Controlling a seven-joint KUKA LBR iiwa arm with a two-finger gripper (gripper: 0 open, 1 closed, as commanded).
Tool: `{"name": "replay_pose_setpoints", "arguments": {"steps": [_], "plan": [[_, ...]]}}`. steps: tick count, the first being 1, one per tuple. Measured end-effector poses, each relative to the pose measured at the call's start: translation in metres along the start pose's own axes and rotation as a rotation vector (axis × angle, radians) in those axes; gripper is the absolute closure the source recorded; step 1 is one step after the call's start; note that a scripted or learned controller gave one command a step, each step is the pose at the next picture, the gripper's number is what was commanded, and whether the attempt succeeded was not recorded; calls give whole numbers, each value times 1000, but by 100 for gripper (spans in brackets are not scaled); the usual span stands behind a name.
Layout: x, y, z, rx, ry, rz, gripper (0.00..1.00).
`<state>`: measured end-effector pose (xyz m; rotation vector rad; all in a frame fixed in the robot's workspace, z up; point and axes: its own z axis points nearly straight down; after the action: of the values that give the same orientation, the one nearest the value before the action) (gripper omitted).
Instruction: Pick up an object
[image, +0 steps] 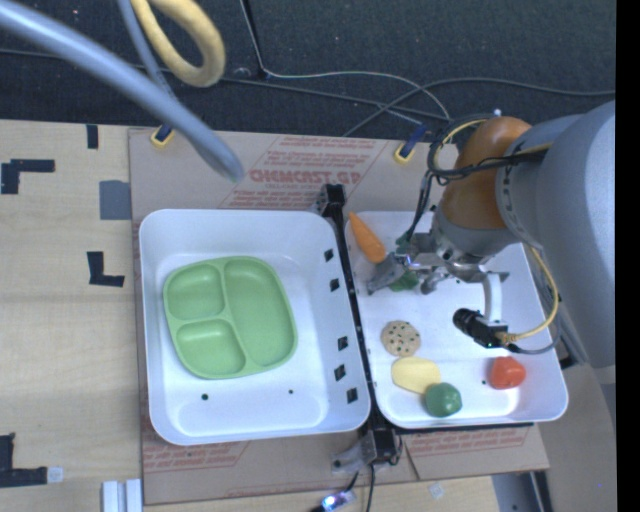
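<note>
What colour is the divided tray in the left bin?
Light green; the tray shows plainly in the camera view, lying in the left bin.

KUKA iiwa arm (570, 200) — grey, entering from the right edge, its orange band (490, 170) above the wrist — bent down over the right bin's far-left quarter. The two-finger gripper (392, 275) points left, towards the divider between bins.

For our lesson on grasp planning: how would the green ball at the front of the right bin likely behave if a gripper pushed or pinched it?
The green ball looks round and smooth, so it would probably roll when nudged. It rests against the yellow piece, which may block rolling that way. Its glossy curve could slip from an off-centre pinch.
</note>
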<state>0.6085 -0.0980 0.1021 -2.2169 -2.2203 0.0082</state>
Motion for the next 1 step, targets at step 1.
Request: {"name": "replay_pose_setpoints", "arguments": {"steps": [1], "plan": [[0,0,18,-4,-1,-1,0]]}}
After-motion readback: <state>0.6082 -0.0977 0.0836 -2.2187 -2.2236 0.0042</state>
